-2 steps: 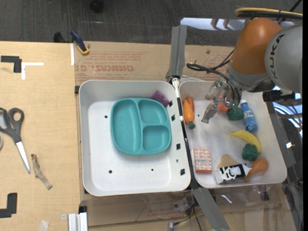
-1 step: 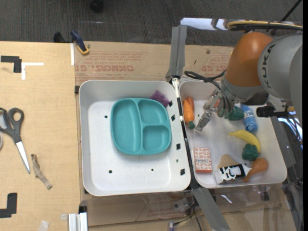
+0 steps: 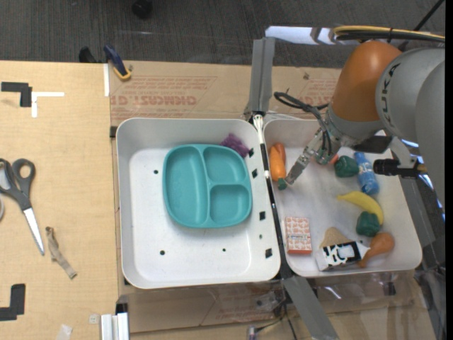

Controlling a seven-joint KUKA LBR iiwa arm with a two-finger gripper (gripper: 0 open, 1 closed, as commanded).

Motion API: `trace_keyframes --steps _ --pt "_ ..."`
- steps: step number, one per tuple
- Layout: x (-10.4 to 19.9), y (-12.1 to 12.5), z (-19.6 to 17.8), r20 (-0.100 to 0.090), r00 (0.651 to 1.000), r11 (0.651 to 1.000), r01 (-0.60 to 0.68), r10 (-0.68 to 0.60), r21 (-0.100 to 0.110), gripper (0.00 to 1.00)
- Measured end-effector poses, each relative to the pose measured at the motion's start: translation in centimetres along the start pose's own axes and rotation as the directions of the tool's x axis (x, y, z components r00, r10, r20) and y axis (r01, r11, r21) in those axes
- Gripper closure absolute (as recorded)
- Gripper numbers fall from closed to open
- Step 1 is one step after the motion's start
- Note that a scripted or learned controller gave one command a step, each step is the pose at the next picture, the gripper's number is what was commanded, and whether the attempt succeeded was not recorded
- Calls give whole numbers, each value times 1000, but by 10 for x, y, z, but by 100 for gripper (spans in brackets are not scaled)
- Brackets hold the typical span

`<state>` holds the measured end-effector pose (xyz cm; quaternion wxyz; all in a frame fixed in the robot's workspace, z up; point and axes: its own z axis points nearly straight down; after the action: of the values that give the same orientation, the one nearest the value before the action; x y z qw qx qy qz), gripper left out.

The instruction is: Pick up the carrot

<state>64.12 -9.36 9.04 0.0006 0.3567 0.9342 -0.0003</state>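
The carrot (image 3: 277, 160) is orange with a green stalk end pointing toward the front. It lies against the left wall of the right bin (image 3: 322, 197), near the bin's back. My gripper (image 3: 306, 163) hangs low just to the carrot's right, slanting down toward the stalk end. The grey arm with its orange band (image 3: 364, 76) comes in from the upper right. Nothing shows held in the gripper, and the carrot rests on the bin floor.
The right bin also holds a green lump (image 3: 345, 166), a blue bottle (image 3: 366, 174), a banana (image 3: 362, 204), a second green piece (image 3: 368, 223), an orange fruit (image 3: 379, 245) and a red-and-white box (image 3: 298, 234). The left bin (image 3: 141, 225) holds a teal divided plate (image 3: 209, 186) and a purple item (image 3: 236, 144).
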Motion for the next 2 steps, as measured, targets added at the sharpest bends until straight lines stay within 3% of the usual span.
trace_keyframes --steps 1,2 --pt "0 1 -7 0 1000 1000 4 -4 2 100" --pt "61 36 -98 -2 978 978 -207 207 4 100"
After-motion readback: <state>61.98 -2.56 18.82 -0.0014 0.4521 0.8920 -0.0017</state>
